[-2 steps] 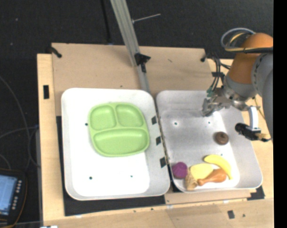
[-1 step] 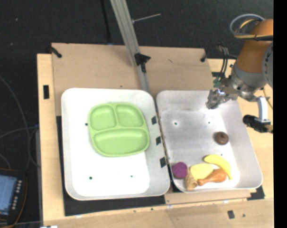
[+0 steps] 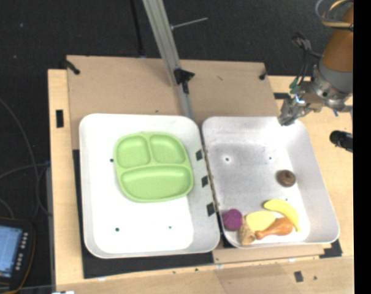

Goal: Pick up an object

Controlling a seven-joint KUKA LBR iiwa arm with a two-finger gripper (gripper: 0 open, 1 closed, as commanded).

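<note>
Banana (image 3: 283, 211) by right bin's (image 3: 259, 146) near wall, gripper (image 3: 287, 116) over far rim.

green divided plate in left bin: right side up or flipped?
Right side up. The green three-compartment plastic plate lies flat in the left white bin, its raised dividers and three hollow sections facing the camera.

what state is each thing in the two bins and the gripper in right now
green plate: flat in left bin, compartments bare
brown donut: alone mid right bin
banana: lying by near wall
drumstick: lying, touching banana
purple piece: near corner
gripper: over right bin's far corner, holding nothing
</note>
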